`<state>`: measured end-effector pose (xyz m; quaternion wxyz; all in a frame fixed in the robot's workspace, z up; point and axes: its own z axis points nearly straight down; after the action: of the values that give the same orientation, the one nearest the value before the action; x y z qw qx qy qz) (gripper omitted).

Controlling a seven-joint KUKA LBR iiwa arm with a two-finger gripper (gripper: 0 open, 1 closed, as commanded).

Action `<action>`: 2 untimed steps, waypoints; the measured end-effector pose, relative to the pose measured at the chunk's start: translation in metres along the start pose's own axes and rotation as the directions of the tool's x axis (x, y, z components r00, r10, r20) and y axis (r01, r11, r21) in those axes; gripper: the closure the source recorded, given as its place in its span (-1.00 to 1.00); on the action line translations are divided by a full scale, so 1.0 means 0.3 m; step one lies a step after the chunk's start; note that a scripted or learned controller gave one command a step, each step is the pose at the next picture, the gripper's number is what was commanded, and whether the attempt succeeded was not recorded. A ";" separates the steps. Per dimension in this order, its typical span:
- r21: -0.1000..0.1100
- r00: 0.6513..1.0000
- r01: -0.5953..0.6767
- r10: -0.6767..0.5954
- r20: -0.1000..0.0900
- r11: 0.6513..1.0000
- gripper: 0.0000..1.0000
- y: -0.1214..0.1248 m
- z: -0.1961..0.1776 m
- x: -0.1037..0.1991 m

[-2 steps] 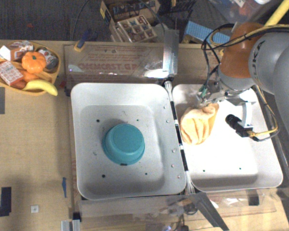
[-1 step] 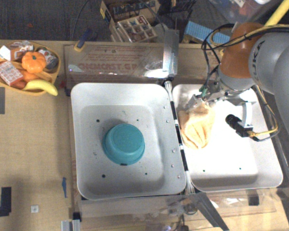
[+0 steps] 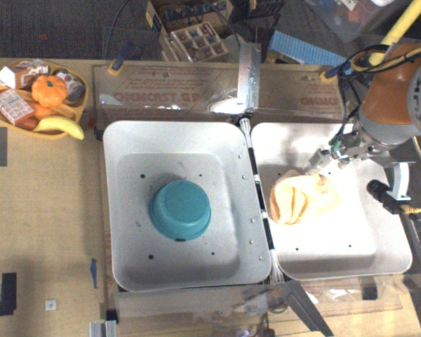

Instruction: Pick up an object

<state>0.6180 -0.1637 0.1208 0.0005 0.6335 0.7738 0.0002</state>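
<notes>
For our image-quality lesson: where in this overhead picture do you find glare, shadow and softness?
Camera view: glare whitens the right bin near its top wall; the teal bowl throws a soft shadow on the left bin; the gripper looks blurred above the yellowish cloth-like object; the background clutter is dim.

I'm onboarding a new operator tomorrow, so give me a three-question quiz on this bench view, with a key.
1. True or false: the teal bowl sits in the right bin.
2. Which thing lies nearest the hand? A) the teal bowl B) the yellow cloth C) the banana
3. Fill in: the orange pumpkin rests in a basket at the bench's far ____ corner, as the camera sees it.

Key: 1. False, it is in the left bin. 2. B. 3. left.
</notes>
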 end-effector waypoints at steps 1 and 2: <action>-0.008 0.996 0.092 -0.092 0.002 0.996 -1.00 -0.069 0.103 -0.044; -0.013 0.996 0.087 -0.087 0.004 0.996 1.00 -0.067 0.064 -0.052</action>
<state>0.6014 -0.1831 0.1015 0.0062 0.5992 0.8006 0.0043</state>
